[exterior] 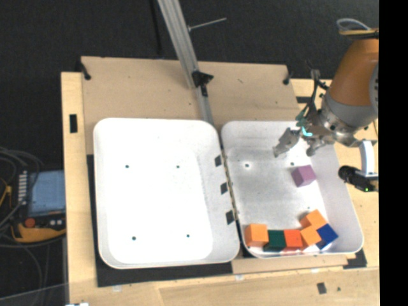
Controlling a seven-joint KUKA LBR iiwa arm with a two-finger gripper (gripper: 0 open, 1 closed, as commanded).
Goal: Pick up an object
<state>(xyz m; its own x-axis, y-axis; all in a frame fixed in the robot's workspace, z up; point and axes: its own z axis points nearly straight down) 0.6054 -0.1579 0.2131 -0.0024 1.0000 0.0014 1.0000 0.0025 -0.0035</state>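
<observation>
The fingers (298,142) hung wide apart and held nothing, just above the purple block (303,174); the pick-up was not done yet.

One fixed overhead cam, slanted down on both bins (159,129), mid-range.

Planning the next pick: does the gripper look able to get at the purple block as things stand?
Probably yes. The purple block lies alone on the right bin's floor, apart from the blocks piled along the near wall, and the gripper hangs just beyond it with nothing between them.
</observation>
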